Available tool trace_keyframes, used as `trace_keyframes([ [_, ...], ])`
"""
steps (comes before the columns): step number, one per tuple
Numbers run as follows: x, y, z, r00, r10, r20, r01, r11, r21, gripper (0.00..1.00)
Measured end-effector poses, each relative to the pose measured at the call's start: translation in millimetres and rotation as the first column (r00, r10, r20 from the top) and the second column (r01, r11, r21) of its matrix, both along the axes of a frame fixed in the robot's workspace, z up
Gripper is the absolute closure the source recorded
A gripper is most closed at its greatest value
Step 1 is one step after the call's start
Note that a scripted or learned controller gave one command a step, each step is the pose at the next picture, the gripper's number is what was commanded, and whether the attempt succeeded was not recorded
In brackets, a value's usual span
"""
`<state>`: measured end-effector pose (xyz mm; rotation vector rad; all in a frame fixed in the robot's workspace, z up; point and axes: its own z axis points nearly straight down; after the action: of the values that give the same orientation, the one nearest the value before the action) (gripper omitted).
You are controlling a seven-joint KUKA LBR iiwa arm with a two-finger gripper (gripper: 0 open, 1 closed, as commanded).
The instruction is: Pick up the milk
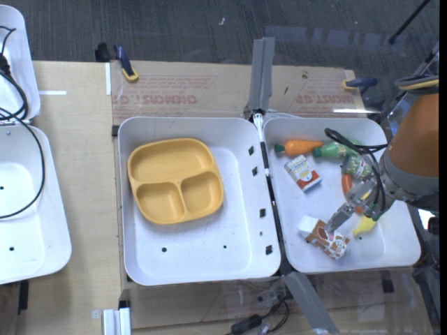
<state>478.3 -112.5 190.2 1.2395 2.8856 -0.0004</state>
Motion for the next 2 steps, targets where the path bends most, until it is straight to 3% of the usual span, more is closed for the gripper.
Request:
trace_keyframes([
  [1,-1.0,15.9,-99.1,1.0,-0.018,-0.001,0.018,1.0,0.001,0.0],
  [2,5.5,-12.9,-98.6,1.0,0.027,0.0,-0.027,1.0,-0.001,0.0],
])
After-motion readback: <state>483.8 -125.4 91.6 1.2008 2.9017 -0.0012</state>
